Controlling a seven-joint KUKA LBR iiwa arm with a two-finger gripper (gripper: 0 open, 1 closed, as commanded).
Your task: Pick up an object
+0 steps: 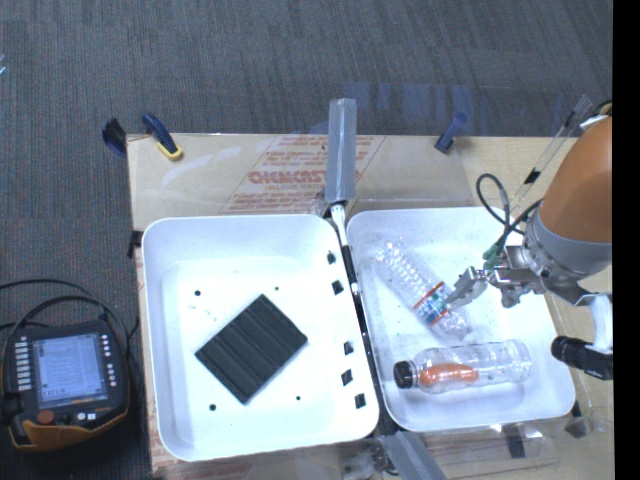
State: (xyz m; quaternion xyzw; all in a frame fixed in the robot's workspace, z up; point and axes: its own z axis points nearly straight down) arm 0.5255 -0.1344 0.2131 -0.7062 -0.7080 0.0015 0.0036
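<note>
A small crushed clear bottle (408, 271) with a red and blue label lies at a slant in the right bin (450, 223). My gripper (467, 286) comes in from the right, low over the bin, with its tip right beside the label end of this bottle. Whether it touches the bottle I cannot tell. A larger clear bottle (472, 365) with a black cap and something orange inside lies on its side along the bin's front. In the left bin (165, 268) rests a black ribbed square pad (251, 348).
A grey upright post (341, 153) stands at the back where the two bins meet. Blue clamps (160, 136) hold the board at the back corners. A teach pendant (65, 373) lies on the floor at the left.
</note>
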